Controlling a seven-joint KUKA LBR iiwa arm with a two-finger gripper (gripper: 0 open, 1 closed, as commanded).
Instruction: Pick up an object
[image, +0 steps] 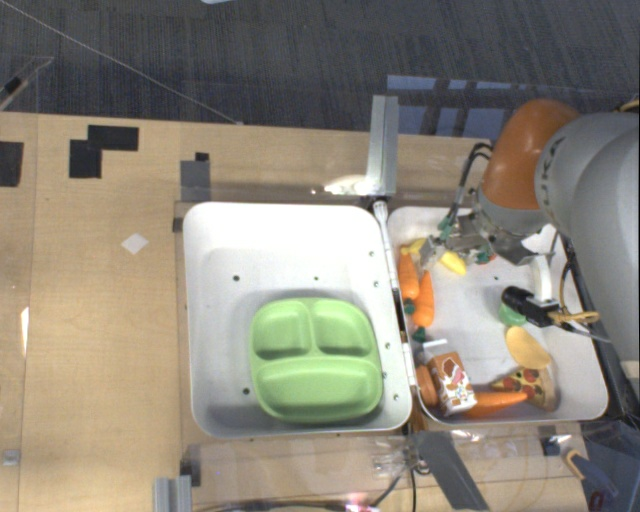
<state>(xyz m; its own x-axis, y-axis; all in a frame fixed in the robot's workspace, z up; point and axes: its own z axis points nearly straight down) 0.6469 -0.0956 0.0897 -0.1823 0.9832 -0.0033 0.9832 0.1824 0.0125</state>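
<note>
In the camera view I saw the gripper (447, 247) low over the far end of the right bin (470, 325), near the wall it shares with the left bin (230, 250). I could not tell whether it was open or closed. A small yellow piece (454, 264), smooth, rounded and bright, lay right at the gripper's tip, on the bin's white floor, and partly covered by it. I could not tell whether it was gripped or only touched. Just beside it, two orange carrots (425, 297) lay along the shared wall. Nearer the camera were a brown and white carton (453, 384), a longer carrot (495, 403) and a tan oval piece (527, 348). A green divided plate (315, 358) sat in the left bin.
</note>
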